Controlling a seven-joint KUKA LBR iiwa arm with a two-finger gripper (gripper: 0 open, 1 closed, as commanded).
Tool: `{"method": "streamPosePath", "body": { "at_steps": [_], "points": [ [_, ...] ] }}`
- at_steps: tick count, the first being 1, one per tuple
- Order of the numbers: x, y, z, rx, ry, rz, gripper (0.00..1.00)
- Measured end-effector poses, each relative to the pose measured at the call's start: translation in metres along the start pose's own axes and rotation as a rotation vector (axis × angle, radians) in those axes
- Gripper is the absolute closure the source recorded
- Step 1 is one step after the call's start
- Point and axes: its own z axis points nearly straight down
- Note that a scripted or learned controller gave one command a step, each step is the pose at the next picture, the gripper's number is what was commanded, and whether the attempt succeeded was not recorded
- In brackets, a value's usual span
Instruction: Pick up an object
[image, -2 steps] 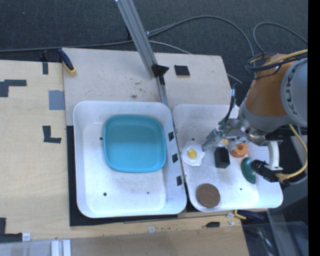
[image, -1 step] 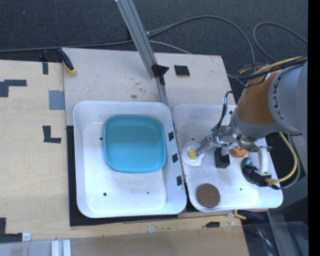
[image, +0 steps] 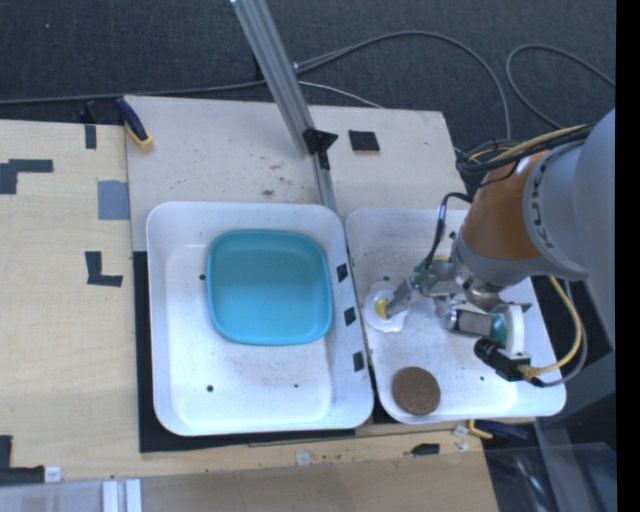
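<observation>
Nearest the camera, a brown disc is seen lying flat by the front rim of the right bin, well apart from the pincer and touching nothing. At the pincer itself, metal fingers are seen reaching down and to the left over a small white and yellow object on the bin floor near the wall shared with the left bin. Whether the pincer is open, closed, or gripping that object cannot be told, since the tips merge with it in a blurred patch. The object's shape is hard to make out; a rounded white body with a yellow spot is all that can be read. Little room is left on its left side, where the dividing rims of both bins stand just beside it, while bare white floor is left open behind it and toward the brown disc. The right part of that bin is covered by the arm, grey with an orange band, and by the wrist hardware and cables hung below it, so the floor there is hidden. In the left bin a turquoise square plate with rounded corners is set flat toward the back, with bare floor left in front of it. A slanted metal bar is cut off at the top edge.
</observation>
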Motion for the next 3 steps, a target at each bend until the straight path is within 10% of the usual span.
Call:
{"method": "streamPosePath", "body": {
  "at_steps": [1, 3],
  "points": [
    [0.0, -0.001, -0.008, 0.003, 0.001, 0.0, 1.0],
    [0.004, 0.01, -0.118, -0.003, 0.0, 0.001, 1.0]
  ]
}}
